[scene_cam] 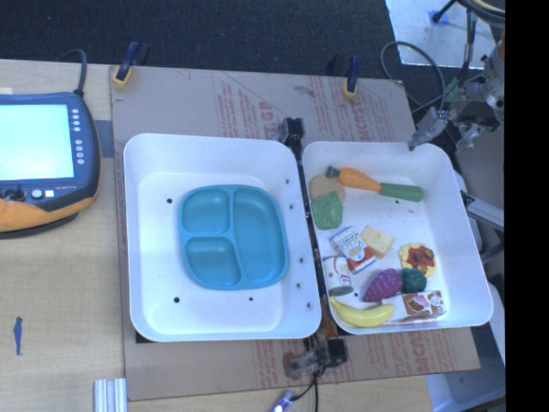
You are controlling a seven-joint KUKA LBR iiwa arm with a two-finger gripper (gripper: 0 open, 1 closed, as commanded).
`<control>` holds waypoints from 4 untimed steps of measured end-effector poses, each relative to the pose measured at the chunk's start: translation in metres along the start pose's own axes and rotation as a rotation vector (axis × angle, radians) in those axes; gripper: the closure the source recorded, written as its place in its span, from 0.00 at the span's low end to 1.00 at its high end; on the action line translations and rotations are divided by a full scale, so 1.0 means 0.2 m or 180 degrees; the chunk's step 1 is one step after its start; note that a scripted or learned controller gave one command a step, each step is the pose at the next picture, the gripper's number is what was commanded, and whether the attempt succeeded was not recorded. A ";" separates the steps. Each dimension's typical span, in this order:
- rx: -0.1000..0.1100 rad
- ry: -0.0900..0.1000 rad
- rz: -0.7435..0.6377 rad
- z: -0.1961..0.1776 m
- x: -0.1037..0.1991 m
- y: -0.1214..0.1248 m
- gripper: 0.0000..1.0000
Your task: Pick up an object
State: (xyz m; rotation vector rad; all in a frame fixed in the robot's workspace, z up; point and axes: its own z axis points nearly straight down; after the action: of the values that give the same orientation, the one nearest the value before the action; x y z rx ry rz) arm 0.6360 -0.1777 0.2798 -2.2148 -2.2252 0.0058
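Observation:
The right bin (459,209) holds several toy foods: a carrot (374,183) along the far side, a green leafy piece (327,210), a cheese wedge (377,239), a small milk carton (347,243), purple grapes (383,284), a banana (362,313) at the near edge, a pizza slice (418,257) and a small printed box (422,304). My gripper (426,131) hangs at the far right corner of that bin, above its rim and apart from the foods. It is small and dark against the clutter.
The left bin (141,230) holds a blue divided plate (232,235). A teach pendant (43,157) lies on the bench at far left. Clamps (351,74) pin the cardboard sheet at the back. Cables and metal parts crowd the upper right.

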 end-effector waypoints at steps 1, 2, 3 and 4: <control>0.0008 0.0003 0.0001 0.37 0.30 -0.50 0.00; 0.0006 0.0004 -0.0001 0.88 0.42 -0.61 0.00; 0.0007 -0.0001 -0.0008 0.83 0.41 -0.61 1.00; -0.0005 0.0002 0.0003 0.40 0.41 -0.44 1.00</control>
State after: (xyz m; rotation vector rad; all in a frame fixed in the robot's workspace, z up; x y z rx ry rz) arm 0.5473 -0.0958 0.2005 -2.2161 -2.2248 0.0032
